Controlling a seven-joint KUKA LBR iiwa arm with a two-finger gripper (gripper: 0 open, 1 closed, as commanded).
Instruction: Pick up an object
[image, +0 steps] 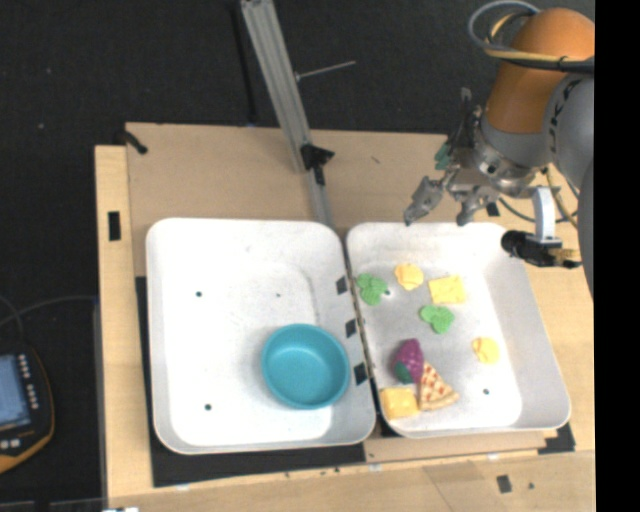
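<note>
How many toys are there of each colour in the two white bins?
Yellow: 4, at
Green: 2, at
Purple: 1, at
Orange pizza slice: 1
Blue bowl: 1
Total: 9

The gripper (440, 207) hangs open above the right bin's (520, 300) far rim, holding nothing. Below it lie a yellow block (447, 290) and green pieces (437, 318); a blue bowl (304, 365) sits far down-left.
</note>
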